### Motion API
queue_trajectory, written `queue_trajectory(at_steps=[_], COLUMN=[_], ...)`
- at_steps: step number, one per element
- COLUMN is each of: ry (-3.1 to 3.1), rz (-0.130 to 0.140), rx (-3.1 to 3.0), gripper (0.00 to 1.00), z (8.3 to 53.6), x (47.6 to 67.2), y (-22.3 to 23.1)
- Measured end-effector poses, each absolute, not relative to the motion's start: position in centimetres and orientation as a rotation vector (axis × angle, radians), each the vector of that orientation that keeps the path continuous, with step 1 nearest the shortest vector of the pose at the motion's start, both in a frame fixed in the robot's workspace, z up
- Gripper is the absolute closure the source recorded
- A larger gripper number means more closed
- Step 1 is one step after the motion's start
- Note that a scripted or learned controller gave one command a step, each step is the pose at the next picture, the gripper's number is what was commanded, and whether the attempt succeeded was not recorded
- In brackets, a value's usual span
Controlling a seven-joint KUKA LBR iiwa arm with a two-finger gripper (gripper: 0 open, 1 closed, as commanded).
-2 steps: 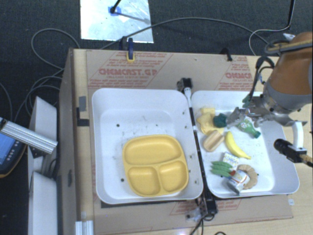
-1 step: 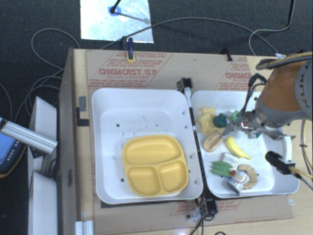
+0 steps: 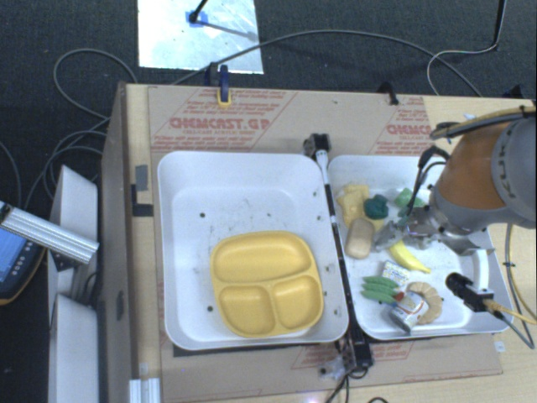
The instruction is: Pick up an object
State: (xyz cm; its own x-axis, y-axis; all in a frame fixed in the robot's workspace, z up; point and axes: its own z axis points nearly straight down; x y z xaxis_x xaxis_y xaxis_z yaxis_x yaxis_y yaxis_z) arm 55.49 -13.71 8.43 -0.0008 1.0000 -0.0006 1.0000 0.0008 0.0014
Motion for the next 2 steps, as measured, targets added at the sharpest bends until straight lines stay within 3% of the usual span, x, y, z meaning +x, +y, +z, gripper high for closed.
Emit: queue_trajectory(at_steps=[1,2], ry=[2.222,2.224], rz=[0.003,0.006], rx=[2.217,2.215], gripper=[1.0,1.0], z=[9.5,18.5], x=[55.6,58.2], y=[-13.7,-6.6])
